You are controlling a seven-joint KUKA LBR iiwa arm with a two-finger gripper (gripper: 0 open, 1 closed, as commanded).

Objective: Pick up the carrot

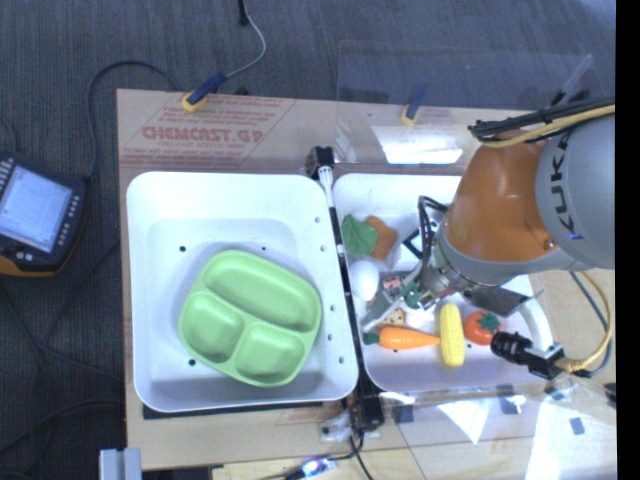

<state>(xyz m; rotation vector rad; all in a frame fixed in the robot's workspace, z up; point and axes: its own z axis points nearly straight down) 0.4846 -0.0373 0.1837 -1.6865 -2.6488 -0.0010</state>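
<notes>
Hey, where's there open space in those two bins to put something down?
The left bin has bare floor along its far and left walls, around the green tray. The right bin is crowded: carrot, corn, tomato and other toys cluster under the arm. Only a thin strip shows by its near wall.

Carrot point(408, 339): orange, green tip. Corn cob point(451, 333): yellow. Tomato point(481, 327): red. Divided plate point(250, 315): light green. Both bins point(160, 208): white. Arm point(545, 203): grey, orange band. Table point(210, 133): tan, red lettering.
</notes>
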